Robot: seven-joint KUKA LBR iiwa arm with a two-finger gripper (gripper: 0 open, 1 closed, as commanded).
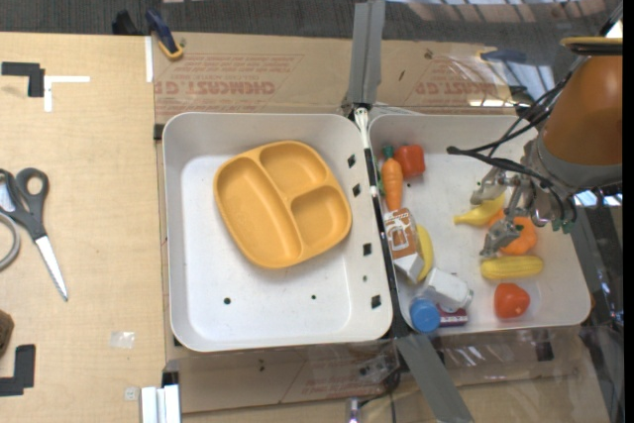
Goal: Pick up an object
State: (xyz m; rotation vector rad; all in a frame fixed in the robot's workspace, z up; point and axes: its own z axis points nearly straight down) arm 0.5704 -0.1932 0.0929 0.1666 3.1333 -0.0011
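The blue cap (pixel 424 315) lies nearest, left of the red tomato (pixel 511 300). Above the tomato, the gripper (pixel 510 225) hangs over a yellow corn cob (pixel 511 265); finger state I cannot tell. The cob looks light, stiff and smooth: grasp mid-length across its width.
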